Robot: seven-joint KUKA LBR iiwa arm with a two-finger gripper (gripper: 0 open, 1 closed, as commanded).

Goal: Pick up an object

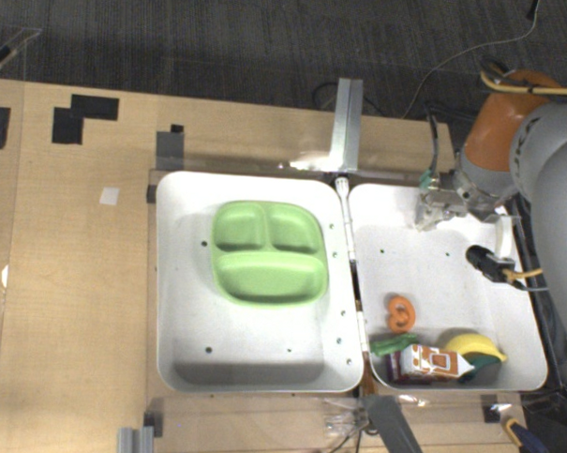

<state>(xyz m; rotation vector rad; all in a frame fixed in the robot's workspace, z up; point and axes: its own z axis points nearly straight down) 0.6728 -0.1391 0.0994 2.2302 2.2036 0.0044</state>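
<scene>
One fixed camera is looking down at a slant from above the surface (65,286). It is taking in both white bins (168,291) side by side, with the arm (539,166) entering from the right.

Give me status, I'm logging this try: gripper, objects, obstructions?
Gripper over right bin far edge, holding nothing. Pretzel, carton, banana clustered at near edge. Nothing in the way.

Two bins sit side by side below me. The left bin (173,291) holds a divided plate (268,251) near its centre. In the right bin (431,274), a pretzel (401,312), carton (434,363) and banana (474,347) cluster toward six o'clock; I (438,208) hang at its twelve o'clock edge.
</scene>
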